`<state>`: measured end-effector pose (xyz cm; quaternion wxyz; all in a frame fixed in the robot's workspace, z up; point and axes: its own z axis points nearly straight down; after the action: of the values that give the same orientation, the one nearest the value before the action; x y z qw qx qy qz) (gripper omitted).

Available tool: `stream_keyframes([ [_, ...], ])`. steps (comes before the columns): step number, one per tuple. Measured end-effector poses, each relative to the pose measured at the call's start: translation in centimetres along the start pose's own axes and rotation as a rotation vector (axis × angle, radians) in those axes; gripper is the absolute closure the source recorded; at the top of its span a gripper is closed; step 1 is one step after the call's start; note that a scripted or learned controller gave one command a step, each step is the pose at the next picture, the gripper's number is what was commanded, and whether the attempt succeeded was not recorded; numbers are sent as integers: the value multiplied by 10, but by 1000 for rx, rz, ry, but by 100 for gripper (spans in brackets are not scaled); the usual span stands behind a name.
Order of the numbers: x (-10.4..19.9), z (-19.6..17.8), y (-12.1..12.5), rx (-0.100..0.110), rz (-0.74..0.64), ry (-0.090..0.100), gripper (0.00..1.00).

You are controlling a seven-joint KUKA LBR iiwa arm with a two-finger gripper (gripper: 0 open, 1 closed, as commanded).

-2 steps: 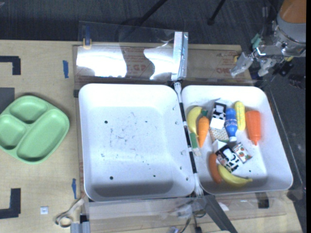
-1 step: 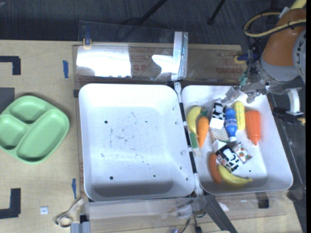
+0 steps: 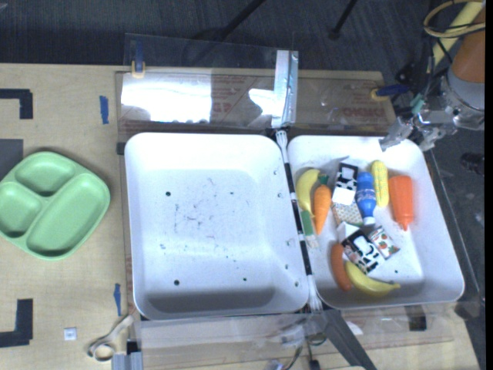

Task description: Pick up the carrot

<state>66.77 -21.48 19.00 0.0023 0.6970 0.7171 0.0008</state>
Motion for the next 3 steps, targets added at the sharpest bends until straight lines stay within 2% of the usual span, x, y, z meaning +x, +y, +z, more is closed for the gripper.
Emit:
stream_keyframes([
  [1, -4, 46, 1, 0, -31, 0, 0],
  [2, 0, 64, 1, 4, -46, 8, 0],
  [3, 31, 104, -38, 3, 163, 3, 0],
])
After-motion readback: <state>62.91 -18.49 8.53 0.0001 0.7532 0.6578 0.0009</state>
